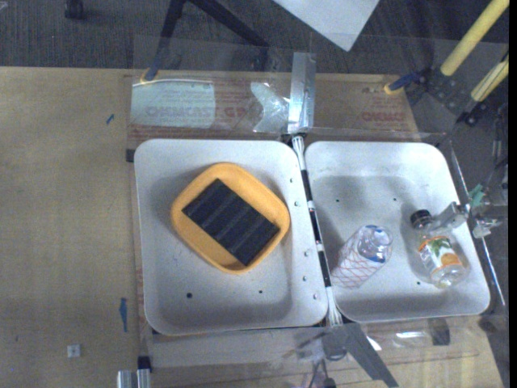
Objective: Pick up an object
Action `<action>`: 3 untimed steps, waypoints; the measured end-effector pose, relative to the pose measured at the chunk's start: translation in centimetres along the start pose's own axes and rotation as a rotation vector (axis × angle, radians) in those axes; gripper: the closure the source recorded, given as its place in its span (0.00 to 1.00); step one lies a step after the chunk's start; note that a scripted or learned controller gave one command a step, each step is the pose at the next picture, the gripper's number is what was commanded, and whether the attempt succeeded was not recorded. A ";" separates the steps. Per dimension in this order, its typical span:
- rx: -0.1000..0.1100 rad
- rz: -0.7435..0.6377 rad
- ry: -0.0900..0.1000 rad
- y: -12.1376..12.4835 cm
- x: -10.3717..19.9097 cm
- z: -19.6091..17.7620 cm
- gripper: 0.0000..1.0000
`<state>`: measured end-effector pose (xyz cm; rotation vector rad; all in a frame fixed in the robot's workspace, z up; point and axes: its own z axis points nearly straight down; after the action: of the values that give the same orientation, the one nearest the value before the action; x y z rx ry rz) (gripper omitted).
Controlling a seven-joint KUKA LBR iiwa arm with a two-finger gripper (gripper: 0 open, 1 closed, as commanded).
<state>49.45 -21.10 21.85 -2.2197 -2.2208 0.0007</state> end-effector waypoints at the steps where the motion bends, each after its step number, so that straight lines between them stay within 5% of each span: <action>1: -0.001 -0.057 -0.001 4.6 0.7 11.5 0.00; 3: -0.005 -0.163 -0.002 5.3 3.7 13.1 0.00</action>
<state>54.70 -17.38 8.79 -2.0347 -2.3982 -0.0027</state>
